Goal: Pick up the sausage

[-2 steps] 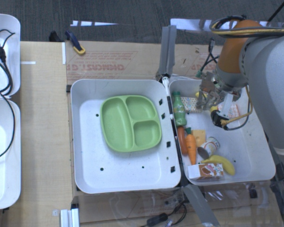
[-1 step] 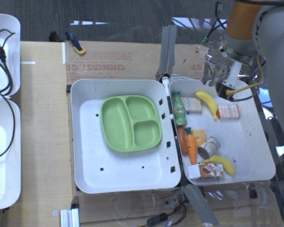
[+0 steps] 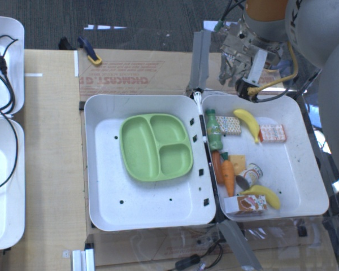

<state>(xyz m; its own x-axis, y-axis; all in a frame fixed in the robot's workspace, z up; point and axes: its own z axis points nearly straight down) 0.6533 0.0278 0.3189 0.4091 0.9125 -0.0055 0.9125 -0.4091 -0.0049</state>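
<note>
The sausage [image 3: 217, 167] is a reddish-brown stick lying lengthwise along the left wall of the right bin [image 3: 305, 151]. An orange carrot [image 3: 229, 176] presses against its right side. My gripper [image 3: 233, 73] hangs above the far left corner of the right bin, well behind the sausage and apart from it. Nothing is seen held in it. The arm's orange band [image 3: 268, 1] rises above it at the top right.
The right bin also holds a green bottle [image 3: 213, 130], two bananas [image 3: 248, 123] [image 3: 264, 196], a snack packet [image 3: 231, 126], a red-white box [image 3: 272, 132], a can [image 3: 252, 173] and a carton [image 3: 245, 205]. A green divided plate [image 3: 156, 147] lies in the left bin [image 3: 101, 168].
</note>
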